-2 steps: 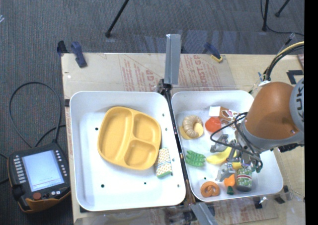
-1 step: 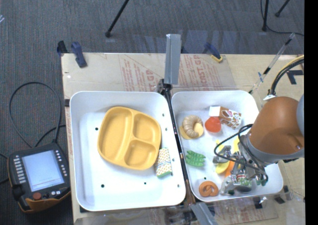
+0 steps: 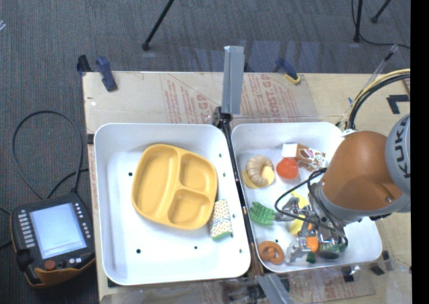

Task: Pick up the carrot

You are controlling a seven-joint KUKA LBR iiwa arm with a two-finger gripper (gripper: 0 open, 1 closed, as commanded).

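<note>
The carrot (image 3: pixel 312 243) is a small orange piece with a green top, lying near the front of the right bin (image 3: pixel 268 132). My gripper (image 3: pixel 313 239) hangs directly over it, low in the bin, under the orange wrist band. Metal parts of the gripper sit on both sides of the carrot and cover most of it. Whether the carrot is gripped cannot be told from this view.
Close around the carrot lie a brown ring-shaped pastry (image 3: pixel 271 251), a green vegetable (image 3: pixel 263 213) and a yellow item (image 3: pixel 297 227). Farther back are a croissant (image 3: pixel 259 172), a red tomato (image 3: pixel 287 169), a white cube (image 3: pixel 289 150) and a snack box (image 3: pixel 311 157). The left bin holds a yellow divided plate (image 3: pixel 175 188) and a patterned packet (image 3: pixel 221 220).
</note>
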